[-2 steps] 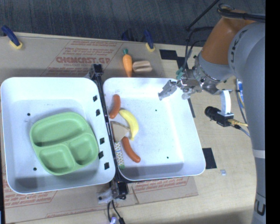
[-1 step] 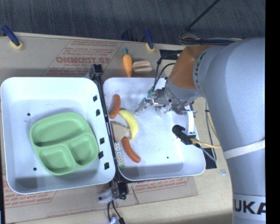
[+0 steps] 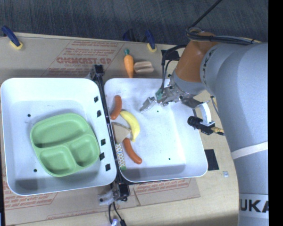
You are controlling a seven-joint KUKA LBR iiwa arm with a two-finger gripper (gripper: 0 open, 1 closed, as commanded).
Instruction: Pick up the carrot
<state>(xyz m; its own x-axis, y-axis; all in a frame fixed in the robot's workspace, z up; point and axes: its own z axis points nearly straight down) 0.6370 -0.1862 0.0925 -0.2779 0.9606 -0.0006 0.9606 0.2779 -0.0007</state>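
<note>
The carrot (image 3: 128, 65) is lying outside both bins on the brown cardboard, just past the far rim of the right bin, toward twelve o'clock from that bin's left corner. It is small and orange with a green top, and it is pointing its green end toward twelve and its tapered tip toward six, nearly touching the rim.

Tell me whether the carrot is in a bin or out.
Out. The carrot lies on the cardboard beyond the right bin, beside its far rim.
</note>
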